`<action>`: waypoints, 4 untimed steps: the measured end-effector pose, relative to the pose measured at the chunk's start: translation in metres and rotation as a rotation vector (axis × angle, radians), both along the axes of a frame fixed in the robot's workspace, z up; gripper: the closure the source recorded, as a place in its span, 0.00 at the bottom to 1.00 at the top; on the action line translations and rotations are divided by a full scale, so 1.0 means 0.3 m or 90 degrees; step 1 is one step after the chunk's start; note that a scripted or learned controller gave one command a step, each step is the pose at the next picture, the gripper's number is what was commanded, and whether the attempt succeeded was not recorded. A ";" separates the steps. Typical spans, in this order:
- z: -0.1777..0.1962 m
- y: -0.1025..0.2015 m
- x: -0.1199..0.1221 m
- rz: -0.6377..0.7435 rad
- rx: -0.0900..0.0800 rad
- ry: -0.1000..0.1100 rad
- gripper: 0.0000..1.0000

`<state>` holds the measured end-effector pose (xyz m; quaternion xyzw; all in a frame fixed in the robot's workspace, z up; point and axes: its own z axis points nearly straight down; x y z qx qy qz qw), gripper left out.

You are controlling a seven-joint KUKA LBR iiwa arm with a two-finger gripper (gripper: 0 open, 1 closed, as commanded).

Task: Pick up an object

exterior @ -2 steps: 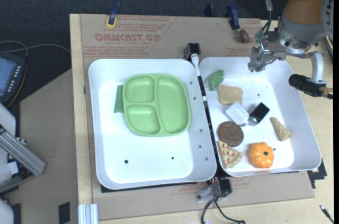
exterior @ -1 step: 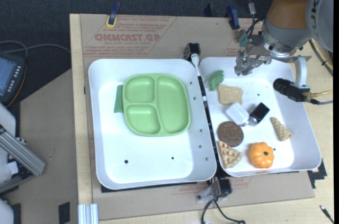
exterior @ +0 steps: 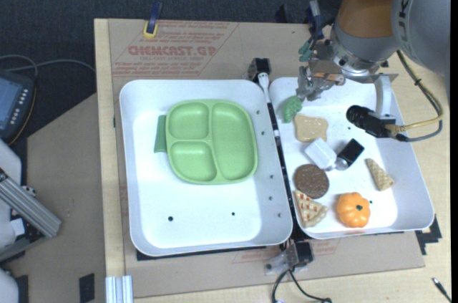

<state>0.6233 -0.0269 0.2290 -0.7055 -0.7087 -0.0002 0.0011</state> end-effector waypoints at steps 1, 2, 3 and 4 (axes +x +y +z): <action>0.030 0.188 -0.019 0.001 0.001 -0.001 1.00; -0.041 0.361 -0.050 0.000 -0.001 0.002 1.00; -0.032 0.373 -0.071 -0.002 -0.001 0.001 1.00; 0.008 0.424 -0.052 -0.001 0.000 -0.002 1.00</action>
